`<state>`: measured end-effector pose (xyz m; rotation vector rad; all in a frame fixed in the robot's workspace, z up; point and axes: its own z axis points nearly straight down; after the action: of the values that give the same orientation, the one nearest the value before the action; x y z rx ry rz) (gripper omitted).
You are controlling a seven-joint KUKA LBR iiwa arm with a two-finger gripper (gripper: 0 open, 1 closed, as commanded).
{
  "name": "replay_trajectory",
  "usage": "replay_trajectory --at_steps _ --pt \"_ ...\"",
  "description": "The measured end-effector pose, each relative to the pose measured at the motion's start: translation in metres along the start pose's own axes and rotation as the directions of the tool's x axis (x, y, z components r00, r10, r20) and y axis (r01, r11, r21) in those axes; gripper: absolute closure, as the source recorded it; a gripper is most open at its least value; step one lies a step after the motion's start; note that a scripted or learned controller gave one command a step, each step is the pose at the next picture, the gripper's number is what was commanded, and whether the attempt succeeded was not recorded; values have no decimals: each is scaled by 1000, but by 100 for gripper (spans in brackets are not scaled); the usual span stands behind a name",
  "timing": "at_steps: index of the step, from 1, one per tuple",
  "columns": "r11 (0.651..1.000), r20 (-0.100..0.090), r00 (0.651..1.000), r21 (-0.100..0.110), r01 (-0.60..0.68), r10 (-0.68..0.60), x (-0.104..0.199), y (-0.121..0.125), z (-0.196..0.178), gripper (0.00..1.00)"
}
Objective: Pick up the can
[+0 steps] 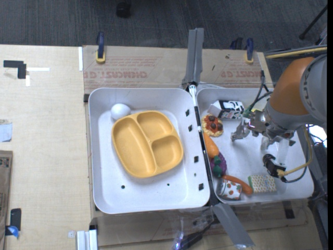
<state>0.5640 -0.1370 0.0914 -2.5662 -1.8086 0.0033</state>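
Claw (240,132) over right bin (291,194), state unreadable from here. Can (229,189) lying on its side, well toward the camera from claw, by the carrot (240,183). Probably rigid, light, slick, prone to roll; grip across body mid-length.

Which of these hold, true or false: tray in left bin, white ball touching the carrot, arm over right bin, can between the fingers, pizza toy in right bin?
1. The yellow tray lies in the left bin. True.
2. The white ball touches the carrot. False: the ball is in the left bin by the tray, the carrot in the right bin.
3. The arm is over the right bin. True.
4. The gripper holds the can. False: the can lies at the bin's near edge, apart.
5. The pizza toy is in the right bin. True.
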Motion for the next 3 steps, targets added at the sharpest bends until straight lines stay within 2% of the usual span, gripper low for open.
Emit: replay_trajectory --at_steps 1,2,3 --pt "988 -10 988 7 -155 155 -39 83 0 0" --pt "926 1 926 0 -377 377 64 53 0 0" --pt "974 1 974 -1 -227 227 -30 -20 -127 0"
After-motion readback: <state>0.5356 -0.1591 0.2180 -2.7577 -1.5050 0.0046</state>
